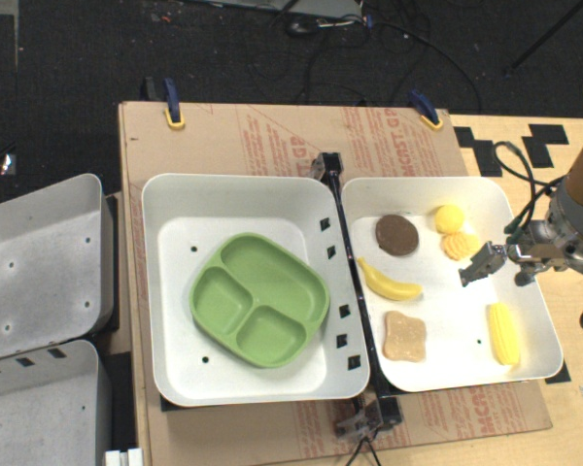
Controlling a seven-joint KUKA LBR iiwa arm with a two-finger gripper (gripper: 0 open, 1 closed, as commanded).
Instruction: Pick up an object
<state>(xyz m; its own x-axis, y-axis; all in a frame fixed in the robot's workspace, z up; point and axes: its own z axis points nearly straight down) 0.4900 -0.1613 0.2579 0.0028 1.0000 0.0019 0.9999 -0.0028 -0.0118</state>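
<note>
A green three-compartment plastic plate [259,301] was seen in the left white bin [165,212]. In the right white bin [539,328], a brown round patty [396,234], a yellow ball [450,218], a ridged yellow piece [457,247], a yellow banana [388,281], a tan toast slice [405,337] and a yellow corn cob [503,333] were laid. The black two-finger gripper [483,263] was held above the bin's right side, just beside the ridged piece.

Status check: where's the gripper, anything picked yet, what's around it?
Gripper over right bin, nothing seen between fingers. Ridged yellow piece nearest, just left of it. Corn below, banana further left. Nothing blocking.
</note>
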